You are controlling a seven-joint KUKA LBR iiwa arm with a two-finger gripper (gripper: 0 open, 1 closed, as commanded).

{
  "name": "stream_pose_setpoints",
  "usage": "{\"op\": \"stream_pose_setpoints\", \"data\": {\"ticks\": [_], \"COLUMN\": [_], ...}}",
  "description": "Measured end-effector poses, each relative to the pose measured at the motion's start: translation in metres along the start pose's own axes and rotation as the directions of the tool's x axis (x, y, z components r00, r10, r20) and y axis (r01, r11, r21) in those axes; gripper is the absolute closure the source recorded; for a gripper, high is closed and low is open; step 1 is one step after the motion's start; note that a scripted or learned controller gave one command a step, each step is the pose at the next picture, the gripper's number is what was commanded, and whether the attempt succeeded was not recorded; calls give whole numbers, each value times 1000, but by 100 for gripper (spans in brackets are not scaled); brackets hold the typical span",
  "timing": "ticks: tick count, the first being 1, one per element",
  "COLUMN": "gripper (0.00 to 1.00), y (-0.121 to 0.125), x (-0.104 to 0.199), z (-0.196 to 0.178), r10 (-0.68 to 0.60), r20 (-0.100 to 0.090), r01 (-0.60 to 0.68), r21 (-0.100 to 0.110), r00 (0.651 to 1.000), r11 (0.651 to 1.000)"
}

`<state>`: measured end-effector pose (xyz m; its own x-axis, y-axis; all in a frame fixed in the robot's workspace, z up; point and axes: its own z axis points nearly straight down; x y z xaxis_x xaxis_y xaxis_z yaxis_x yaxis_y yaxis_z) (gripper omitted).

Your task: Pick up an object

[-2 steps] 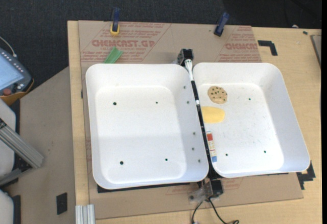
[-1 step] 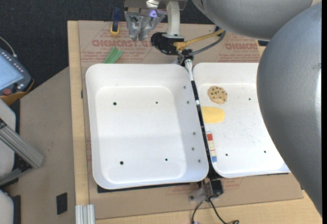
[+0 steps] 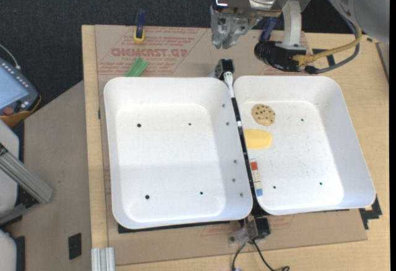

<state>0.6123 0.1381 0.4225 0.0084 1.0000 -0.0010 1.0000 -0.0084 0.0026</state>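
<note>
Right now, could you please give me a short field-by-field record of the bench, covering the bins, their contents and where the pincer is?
left bin: white, shallow, holds no loose objects
right bin: white, shallow, holds three items near its left wall
cookie: round, speckled, upper left part of right bin
yellow piece: flat, just below the cookie
small stick: red, white and blue, lying along the left wall of right bin
pincer: raised beyond the bins' far edge, above the cardboard, nothing seen in it

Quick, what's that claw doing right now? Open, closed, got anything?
Gripper: up behind the bins, nothing seen between its fingers; open or shut cannot be told.
</note>
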Motion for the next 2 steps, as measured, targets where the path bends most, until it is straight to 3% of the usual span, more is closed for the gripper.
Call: {"op": "stream_pose_setpoints", "data": {"ticks": [1, 2], "gripper": [100, 100], "y": [-91, -88], "x": [-43, 11], "z": [-82, 36], "r10": [-4, -13], "r20": [-4, 1], "r01": [4, 13], "r21": [-8, 15], "r00": [1000, 1000], "r11": [1000, 1000]}}
